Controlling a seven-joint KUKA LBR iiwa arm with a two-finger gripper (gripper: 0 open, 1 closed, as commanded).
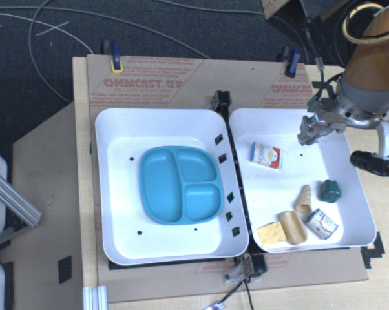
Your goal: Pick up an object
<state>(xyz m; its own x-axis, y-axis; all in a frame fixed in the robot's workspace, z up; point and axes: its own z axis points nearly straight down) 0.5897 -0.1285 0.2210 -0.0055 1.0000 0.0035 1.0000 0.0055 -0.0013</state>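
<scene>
The right bin (349,173) holds a small white packet with red and blue print (265,154), a dark green lump (329,190), a tan cone-shaped piece (303,199), a tan roll (293,227), a yellow wedge (270,233) and a small white and red can (322,223). My gripper (309,131) hangs over the upper right part of this bin, to the right of and a little above the packet, with nothing visible between its fingers.
The left bin (117,173) holds a blue divided plate (180,184). A black clip strip (225,166) runs between the bins. Blue clamps (116,55) (292,60) sit on the board's far edge. Cables lie on the dark floor beyond.
</scene>
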